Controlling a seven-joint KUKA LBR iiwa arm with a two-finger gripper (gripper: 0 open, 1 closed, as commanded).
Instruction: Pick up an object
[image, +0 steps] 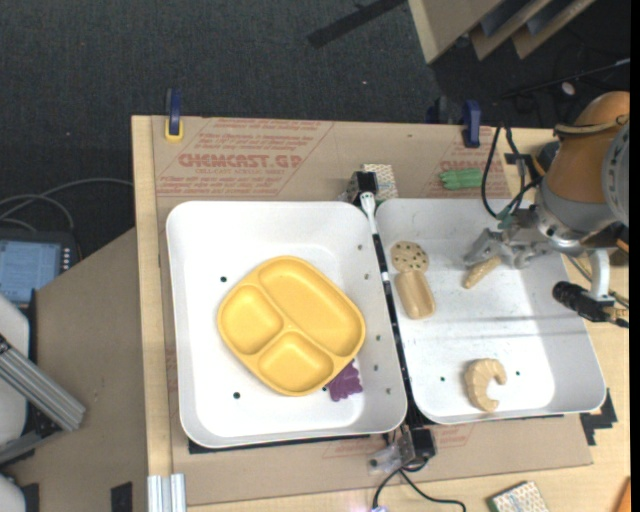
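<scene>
- I am taking the small tan stick-shaped piece (481, 272) as the target; it is lying in the right bin (560, 390), toward that bin's twelve o'clock, tilted with its upper end pointing to about two o'clock.
- The gripper (508, 250) is sitting directly over the piece's upper end; from this slanted view I cannot tell whether the claw is released or clenched, nor whether it is touching the piece.
- I am judging the piece to be light, stiff and smooth, possibly wood or plastic; it is likely to skid on the bin floor if it is nudged off-centre.
- I am recommending a hold across its narrow width near the middle, square to its long axis.
- At about eight o'clock from the piece, a round tan cookie-like item (408, 256) and a tan scoop-like block (414, 295) are lying just beside each other near the bin's left wall.
- At six o'clock, well apart, a curled tan item (484, 383) is resting near the front rim.
- The left bin (200, 300) is holding a yellow divided plate (290, 324), with a small purple object (345, 383) touching its five o'clock edge.
- The arm (590, 170) is reaching in from three o'clock.
</scene>
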